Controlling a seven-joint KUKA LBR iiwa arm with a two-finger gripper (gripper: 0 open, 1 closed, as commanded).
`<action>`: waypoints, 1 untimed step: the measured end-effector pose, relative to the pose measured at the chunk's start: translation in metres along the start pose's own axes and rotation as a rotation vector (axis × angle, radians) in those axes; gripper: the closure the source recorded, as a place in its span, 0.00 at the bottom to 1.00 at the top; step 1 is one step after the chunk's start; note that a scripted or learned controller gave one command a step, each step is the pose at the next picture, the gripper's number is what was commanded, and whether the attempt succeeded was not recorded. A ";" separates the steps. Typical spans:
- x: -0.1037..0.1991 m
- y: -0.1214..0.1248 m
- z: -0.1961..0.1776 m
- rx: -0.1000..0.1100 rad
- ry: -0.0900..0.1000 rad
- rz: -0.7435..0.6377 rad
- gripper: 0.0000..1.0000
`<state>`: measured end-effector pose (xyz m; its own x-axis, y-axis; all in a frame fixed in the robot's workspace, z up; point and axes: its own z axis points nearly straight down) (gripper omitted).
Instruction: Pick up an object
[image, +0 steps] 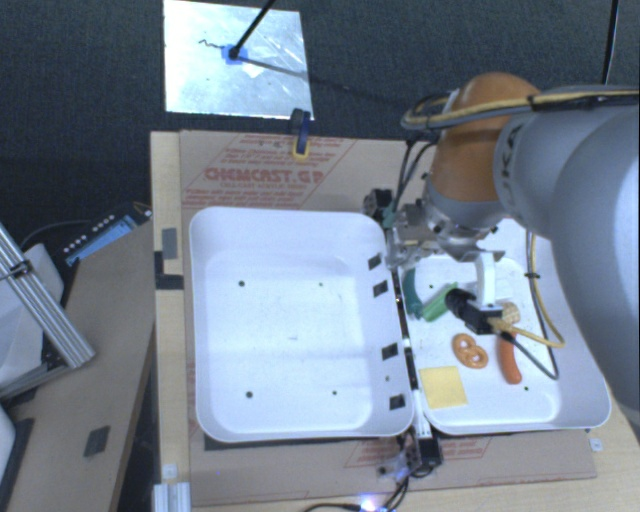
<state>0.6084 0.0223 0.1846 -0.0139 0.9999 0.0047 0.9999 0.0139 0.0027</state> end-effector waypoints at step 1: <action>0.065 0.004 0.000 0.001 -0.001 0.003 1.00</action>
<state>0.6117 0.0871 0.1845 -0.0111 0.9999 0.0035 0.9999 0.0111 0.0020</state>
